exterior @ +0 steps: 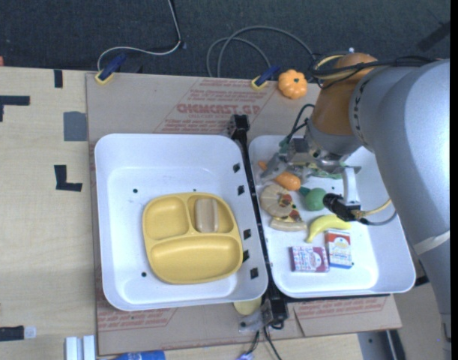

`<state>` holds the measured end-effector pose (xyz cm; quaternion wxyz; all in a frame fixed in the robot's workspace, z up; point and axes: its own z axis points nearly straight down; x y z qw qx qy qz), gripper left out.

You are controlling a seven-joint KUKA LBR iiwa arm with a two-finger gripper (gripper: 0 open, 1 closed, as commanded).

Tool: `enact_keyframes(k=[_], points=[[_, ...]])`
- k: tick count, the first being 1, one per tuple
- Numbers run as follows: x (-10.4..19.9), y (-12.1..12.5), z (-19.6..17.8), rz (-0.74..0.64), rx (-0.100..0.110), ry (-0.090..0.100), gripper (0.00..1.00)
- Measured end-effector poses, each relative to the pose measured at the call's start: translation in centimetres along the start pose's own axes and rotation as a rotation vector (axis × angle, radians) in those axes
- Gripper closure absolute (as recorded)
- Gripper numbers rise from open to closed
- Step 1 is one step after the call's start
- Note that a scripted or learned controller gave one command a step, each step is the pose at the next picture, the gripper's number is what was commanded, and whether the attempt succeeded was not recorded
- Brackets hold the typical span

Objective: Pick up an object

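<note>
While the jaws' state cannot be told, gripper low over round orange fruit, curved glossy banana near.

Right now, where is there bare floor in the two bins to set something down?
The left bin has bare floor all around the yellow divided plate, widest along its far and left sides. The right bin is crowded: gripper, orange piece, green piece, banana and two small boxes. Only its near right corner is bare.

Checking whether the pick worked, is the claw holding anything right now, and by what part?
Cannot be told: the claw sits low over the small orange round fruit in the right white bin.
</note>
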<state>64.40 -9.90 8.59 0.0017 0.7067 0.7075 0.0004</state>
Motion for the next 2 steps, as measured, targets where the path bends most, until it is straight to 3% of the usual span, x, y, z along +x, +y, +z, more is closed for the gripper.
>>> enact_keyframes(k=[1, 2], points=[[0.0, 1.0, 0.0, 0.0, 0.002, 0.002, 0.0], [0.1, 1.0, -1.0, 0.0, 0.0, 0.002, 1.0]])
